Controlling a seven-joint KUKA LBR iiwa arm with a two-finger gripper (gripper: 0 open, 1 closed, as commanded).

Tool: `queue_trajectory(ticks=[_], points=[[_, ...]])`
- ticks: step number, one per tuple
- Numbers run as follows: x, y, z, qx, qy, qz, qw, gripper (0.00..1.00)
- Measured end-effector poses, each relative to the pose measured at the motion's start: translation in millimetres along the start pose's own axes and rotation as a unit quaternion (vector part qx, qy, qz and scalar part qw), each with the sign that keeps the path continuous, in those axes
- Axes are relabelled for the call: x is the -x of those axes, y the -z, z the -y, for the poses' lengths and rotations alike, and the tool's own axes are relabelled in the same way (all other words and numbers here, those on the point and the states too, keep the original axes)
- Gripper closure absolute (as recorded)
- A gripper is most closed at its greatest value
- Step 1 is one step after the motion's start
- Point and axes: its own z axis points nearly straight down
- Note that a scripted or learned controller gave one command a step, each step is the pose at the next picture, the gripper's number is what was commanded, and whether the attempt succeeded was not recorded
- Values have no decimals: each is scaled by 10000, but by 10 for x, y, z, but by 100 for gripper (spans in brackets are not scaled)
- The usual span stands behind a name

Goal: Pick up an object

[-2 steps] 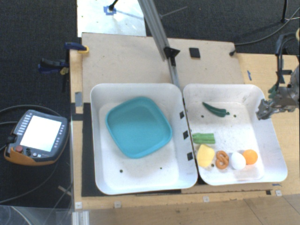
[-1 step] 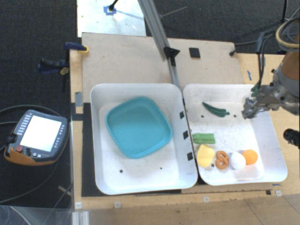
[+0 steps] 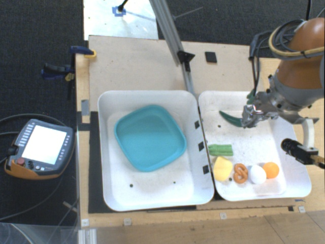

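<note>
The pincer (image 3: 250,119), its opening impossible to judge, is set against a dark green curved piece (image 3: 231,118), which could be nudged away if gripped off-centre.

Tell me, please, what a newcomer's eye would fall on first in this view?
Probably the large turquoise square plastic plate lying in the left white bin. Next, the grey arm's gripper low over the right white bin, beside a dark green curved object, with small food-like items clustered along that bin's near edge.

Tan wooden bench (image 3: 137,65), dark carpet floor (image 3: 35,24), teach pendant (image 3: 40,149) at left
</note>
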Motion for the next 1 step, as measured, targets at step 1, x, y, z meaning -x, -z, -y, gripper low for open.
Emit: queue_trajectory(ticks=[1], points=[[-564,-197,-7,-1,0,-1,10000,100]])
